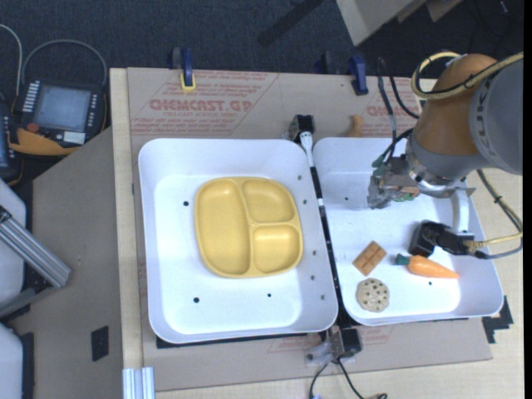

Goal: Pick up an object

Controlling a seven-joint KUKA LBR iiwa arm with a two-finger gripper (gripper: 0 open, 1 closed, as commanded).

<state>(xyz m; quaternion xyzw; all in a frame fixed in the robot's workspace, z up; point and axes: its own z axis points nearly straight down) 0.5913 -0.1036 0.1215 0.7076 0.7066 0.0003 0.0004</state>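
- The gripper [391, 188] hangs over the upper middle of the right bin [349, 173], above bare white floor. It looks poised to descend rather than engaged with anything.
- Seen from above, its mechanism hides the tips, so I cannot tell how far open it is or whether it has hold of anything.
- The 3 candidate objects sit in the lower part of that same bin: a brown wafer [369, 258], a round cookie [372, 294] just below it, and a carrot [432, 267] to their right. All lie flat and apart from one another, which leaves room to close around any 1 of them.
- The gripper is near the wafer but not over it, so a shift toward the frame's lower edge seems needed.
- The left bin [166, 189] holds a yellow plate [248, 225] with 3 compartments, well apart from the arm [453, 131].
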